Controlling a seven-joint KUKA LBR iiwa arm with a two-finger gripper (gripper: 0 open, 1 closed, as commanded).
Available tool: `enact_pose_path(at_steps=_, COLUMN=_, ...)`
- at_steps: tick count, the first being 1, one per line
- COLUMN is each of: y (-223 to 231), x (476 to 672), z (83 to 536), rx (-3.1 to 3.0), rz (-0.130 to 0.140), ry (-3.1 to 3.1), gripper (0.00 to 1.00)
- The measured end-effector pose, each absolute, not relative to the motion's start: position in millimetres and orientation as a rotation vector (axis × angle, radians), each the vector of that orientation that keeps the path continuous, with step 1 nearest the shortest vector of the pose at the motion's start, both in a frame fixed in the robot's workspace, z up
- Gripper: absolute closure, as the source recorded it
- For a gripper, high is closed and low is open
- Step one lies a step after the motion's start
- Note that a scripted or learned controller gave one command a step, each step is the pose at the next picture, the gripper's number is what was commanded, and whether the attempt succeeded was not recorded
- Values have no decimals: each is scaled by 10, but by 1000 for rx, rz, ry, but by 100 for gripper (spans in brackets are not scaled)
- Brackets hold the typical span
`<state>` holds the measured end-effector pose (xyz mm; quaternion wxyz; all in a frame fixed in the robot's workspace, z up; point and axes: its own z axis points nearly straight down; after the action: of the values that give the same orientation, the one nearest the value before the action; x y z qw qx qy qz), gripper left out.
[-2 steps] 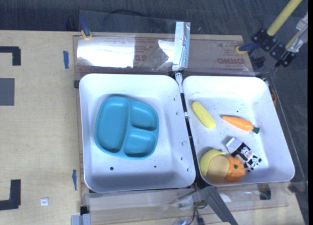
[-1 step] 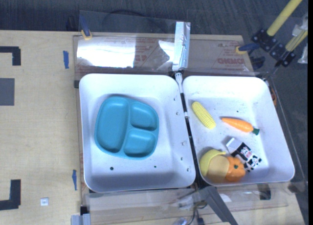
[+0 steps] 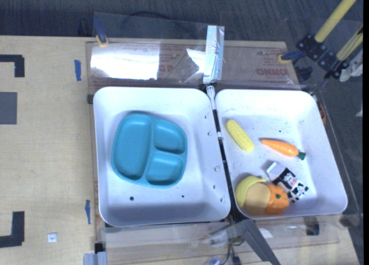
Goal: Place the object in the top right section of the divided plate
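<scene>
Two white bins stand side by side on the wooden bench (image 3: 46, 143), touching along their inner rims. In the left bin (image 3: 109, 200) lies the blue divided plate (image 3: 130, 148), a little tilted against the bin's sides, with one large section on its left and two smaller ones on its right; the top right section (image 3: 168, 136) is the smaller one farther from the camera. The loose things all lie in the right bin (image 3: 323, 137), well apart from the plate. A yellow corn (image 3: 239, 135) lies near the bin's inner wall, slanted, and an orange carrot (image 3: 281, 147) lies to its right with the green end pointing right. At the near edge a yellow-green fruit (image 3: 252, 193) touches a small orange fruit (image 3: 277, 196). Just beside that one is a small black-and-white object (image 3: 294, 184) — perhaps a toy carton, but it is too small to say. A pale grey piece (image 3: 273, 169) lies just above these, between them and the carrot. Which of these things is the task's object I cannot tell. Behind the bins a clear sheet (image 3: 150, 62) covers some cardboard, and a yellow pole (image 3: 340, 7) crosses the upper right corner. About the gripper — whether it is spread or pressed together, I cannot tell.
</scene>
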<state>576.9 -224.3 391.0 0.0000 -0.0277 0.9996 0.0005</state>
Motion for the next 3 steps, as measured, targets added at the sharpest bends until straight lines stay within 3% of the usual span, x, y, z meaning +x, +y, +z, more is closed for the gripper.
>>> enact_pose_path(at_steps=1, y=-2245, x=5199, z=4347, rx=-560, rz=-1, ry=3087, gripper=0)
enact_pose_path(at_steps=2, y=-2233, x=5642, z=4333, rx=-1084, rz=1, ry=2943, gripper=0)
enact_pose_path(at_steps=3, y=-2236, x=4860, z=4326, rx=-1543, rz=11, ry=2739, gripper=0)
